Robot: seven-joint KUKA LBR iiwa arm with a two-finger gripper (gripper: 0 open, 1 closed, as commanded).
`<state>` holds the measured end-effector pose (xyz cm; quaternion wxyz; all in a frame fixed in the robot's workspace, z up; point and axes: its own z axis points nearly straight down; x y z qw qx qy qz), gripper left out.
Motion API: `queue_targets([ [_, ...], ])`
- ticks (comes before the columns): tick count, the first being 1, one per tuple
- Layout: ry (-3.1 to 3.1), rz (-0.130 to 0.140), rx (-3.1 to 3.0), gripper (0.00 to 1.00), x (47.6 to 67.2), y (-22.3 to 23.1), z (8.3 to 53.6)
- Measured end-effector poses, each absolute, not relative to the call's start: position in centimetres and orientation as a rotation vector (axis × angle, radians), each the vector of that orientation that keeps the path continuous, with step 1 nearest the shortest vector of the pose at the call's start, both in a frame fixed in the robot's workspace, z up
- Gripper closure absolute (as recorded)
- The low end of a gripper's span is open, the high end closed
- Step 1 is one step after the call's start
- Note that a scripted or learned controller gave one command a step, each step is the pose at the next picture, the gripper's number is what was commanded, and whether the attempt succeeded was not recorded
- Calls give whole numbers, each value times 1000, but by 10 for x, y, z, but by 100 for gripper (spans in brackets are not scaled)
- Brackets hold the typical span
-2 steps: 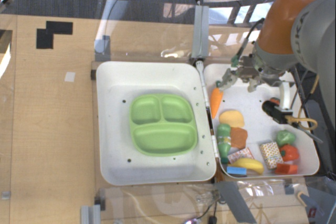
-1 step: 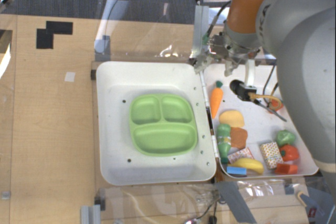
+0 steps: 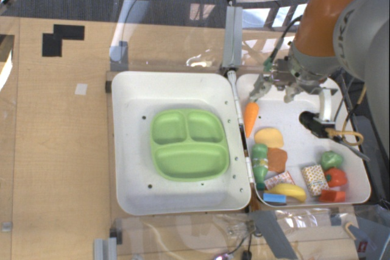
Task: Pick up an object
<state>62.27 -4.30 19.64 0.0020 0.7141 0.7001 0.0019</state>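
End effector (image 3: 275, 89) hovers over right bin (image 3: 359, 189), fingers spread wide, holding nothing. Carrot (image 3: 250, 117) lies just below it by the bin's left wall. Green tray (image 3: 189, 144) in left bin (image 3: 131, 131).

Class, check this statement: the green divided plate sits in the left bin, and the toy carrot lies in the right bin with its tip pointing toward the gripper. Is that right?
Not quite. The carrot does lie in the right bin, but its rounded top end is the one nearer the gripper; the narrow tip points down the image, away from it. The green divided plate is in the left bin, as stated. The camera view shows this.
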Motion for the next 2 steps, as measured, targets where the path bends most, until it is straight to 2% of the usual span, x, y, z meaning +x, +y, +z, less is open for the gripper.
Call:
queue_targets([
  [1,2135,7,2303,0,614,-20,186],
  [2,2262,6,2174,0,651,-52,186],
])
